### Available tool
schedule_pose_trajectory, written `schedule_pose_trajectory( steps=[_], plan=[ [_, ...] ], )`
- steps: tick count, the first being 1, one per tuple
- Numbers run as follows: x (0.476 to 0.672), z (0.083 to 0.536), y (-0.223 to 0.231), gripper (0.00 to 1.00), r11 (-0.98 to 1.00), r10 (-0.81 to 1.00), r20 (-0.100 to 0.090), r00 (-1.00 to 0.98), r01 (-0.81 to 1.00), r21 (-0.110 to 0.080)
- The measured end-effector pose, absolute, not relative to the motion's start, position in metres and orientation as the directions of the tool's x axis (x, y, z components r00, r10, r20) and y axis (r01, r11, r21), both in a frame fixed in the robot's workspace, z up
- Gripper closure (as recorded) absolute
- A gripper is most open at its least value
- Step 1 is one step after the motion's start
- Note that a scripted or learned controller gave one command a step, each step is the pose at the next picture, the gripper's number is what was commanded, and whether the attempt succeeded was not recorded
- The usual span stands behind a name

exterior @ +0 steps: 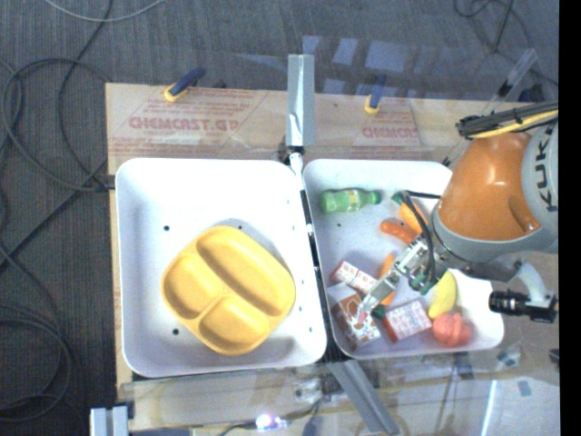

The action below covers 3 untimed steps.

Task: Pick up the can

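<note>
Your can [353, 323] reads as a small red-brown cylinder with a pale label. It lies in the near left corner of the right bin [472, 173], close to the near wall. It seems to be on its side, long axis slanting from near-right to far-left, though blur leaves that uncertain. The gripper [370, 308] reaches in from the right, its tip just at the can's far right edge. You cannot tell how wide it stands, and nothing is visibly held.

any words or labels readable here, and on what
"CHEMCAST" in faded red, then blurred letters: brown paper-covered board behind the bins.
"KU", cut off: grey arm.
Print on the red-and-white boxes is too small to read.
</note>
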<state>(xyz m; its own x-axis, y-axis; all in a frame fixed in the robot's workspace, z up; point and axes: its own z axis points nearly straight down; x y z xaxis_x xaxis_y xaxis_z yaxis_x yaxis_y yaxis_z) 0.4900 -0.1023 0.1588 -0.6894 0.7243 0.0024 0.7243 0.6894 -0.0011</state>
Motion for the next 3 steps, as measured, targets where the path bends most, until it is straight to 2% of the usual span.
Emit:
schedule_pose_trajectory(
  steps=[1,2,3],
  plan=[
    [0.502,0.305,-0.105,0.00,0.753,0.658,-0.002,-0.753,0.658,0.001],
    [0.484,0.183,-0.081,0.00,0.768,0.640,0.002,-0.768,0.640,0.000],
    [0.574,0.332,-0.111,0.00,0.891,0.453,-0.001,-0.891,0.453,-0.001]
  ],
)
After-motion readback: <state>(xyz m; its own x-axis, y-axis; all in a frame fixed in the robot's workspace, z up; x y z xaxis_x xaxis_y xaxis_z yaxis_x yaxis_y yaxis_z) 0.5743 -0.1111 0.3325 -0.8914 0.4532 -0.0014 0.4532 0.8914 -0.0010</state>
